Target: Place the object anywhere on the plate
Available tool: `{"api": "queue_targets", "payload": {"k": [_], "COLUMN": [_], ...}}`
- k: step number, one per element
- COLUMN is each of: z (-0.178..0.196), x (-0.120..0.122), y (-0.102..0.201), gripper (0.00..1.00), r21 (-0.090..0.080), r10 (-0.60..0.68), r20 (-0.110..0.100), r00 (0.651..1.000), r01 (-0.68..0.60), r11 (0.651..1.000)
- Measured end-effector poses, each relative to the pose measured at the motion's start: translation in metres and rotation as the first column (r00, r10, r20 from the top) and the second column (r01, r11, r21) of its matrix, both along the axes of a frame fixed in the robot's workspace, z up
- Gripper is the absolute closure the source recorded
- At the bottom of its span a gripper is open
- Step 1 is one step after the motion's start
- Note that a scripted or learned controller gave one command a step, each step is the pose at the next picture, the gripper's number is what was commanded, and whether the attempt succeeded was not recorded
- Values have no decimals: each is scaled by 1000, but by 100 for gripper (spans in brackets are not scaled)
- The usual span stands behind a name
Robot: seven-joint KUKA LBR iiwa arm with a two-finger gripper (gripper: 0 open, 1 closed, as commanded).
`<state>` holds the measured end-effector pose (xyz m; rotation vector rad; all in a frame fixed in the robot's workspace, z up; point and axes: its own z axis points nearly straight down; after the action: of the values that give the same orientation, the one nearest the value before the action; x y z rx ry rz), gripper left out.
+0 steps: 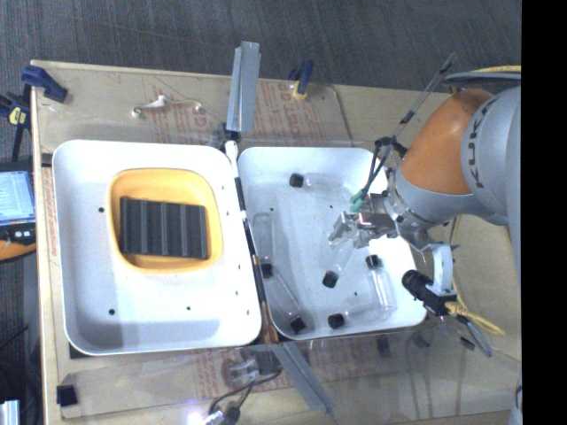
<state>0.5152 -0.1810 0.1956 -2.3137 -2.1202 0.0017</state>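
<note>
In the right bin [266, 202] we can barely make out clear objects and 6 small black pieces. We cannot tell the gripper [354, 228] state; we count 1 plate [164, 184] in the left bin [80, 264].

Both bins [80, 237] are white. The plate [165, 182] is yellow with a dark grey ribbed centre. The arm [469, 162] is grey with an orange band.

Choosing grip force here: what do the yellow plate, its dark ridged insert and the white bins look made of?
Plate: likely glossy plastic or glazed ceramic, given its soft sheen. Ridged insert: matte dark rubber or plastic, judging by its ribs without glare. Bins: smooth white plastic, probably, with rounded moulded corners.
</note>
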Motion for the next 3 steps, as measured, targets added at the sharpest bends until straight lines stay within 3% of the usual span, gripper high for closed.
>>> {"api": "queue_targets", "payload": {"k": [1,2,3], "z": [48,21,-4], "x": [54,80,84], "y": [56,122,144], "gripper": [100,100,100], "r21": [-1,1,0], "r10": [179,296,489], "r20": [1,-2,-1], "r00": [984,955,872], "r01": [-179,-296,-489], "r11": [984,955,872]}}
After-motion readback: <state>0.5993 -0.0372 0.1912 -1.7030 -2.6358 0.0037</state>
